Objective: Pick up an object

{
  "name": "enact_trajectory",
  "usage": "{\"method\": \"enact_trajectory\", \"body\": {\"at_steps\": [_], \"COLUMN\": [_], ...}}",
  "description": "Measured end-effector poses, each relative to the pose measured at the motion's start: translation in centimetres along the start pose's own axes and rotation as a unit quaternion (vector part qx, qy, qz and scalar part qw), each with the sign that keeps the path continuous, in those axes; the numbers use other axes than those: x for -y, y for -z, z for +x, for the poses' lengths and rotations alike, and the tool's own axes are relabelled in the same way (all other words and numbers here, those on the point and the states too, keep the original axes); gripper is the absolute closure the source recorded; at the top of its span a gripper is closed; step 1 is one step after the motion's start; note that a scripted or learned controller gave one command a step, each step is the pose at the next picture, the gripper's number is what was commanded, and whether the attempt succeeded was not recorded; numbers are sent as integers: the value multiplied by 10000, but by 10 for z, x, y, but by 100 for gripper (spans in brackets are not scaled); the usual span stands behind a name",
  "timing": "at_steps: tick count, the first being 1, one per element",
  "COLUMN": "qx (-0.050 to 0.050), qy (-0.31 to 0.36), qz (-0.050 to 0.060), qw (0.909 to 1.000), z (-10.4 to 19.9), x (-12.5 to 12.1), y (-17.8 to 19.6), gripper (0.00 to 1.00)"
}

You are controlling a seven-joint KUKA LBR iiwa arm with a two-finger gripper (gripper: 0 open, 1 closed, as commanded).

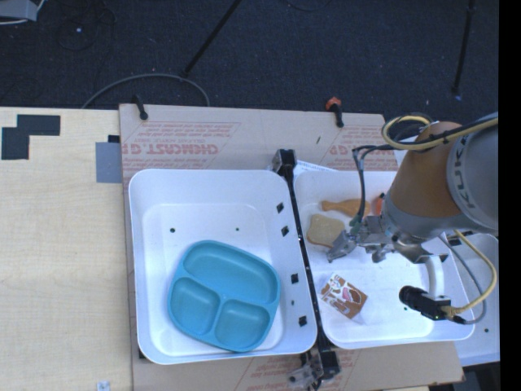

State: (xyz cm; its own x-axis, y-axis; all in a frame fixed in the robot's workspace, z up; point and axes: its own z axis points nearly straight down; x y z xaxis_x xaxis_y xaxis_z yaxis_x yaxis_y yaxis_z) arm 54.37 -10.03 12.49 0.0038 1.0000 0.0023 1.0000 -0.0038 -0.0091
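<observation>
Low over the right bin (456, 332), the hand (352, 247) touches a tan sponge (324, 231); its opening cannot be told.

Tray (224, 294) in L bin (155, 210); packet (343, 296) in R bin (383, 332).

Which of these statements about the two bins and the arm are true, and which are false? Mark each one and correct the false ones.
1. The blue divided plate lies in the left bin. True.
2. The plate is red. False: it is blue.
3. The gripper is over the right bin. True.
4. The small brown-and-white packet lies in the left bin. False: it lies in the right bin.
5. The tan sponge-like piece sits on the plate. False: it lies in the right bin, near the divider.
</observation>
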Motion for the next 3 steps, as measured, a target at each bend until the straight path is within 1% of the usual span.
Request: {"method": "enact_trajectory", "body": {"at_steps": [1, 2, 3], "qx": [7, 5, 10], "qy": [10, -22, 23], "qz": [-26, -26, -52], "qw": [10000, 10000, 10000], "z": [1, -1, 2], "x": [0, 0, -8], "y": [-39, -27, 19], "gripper": [0, 100, 100]}}
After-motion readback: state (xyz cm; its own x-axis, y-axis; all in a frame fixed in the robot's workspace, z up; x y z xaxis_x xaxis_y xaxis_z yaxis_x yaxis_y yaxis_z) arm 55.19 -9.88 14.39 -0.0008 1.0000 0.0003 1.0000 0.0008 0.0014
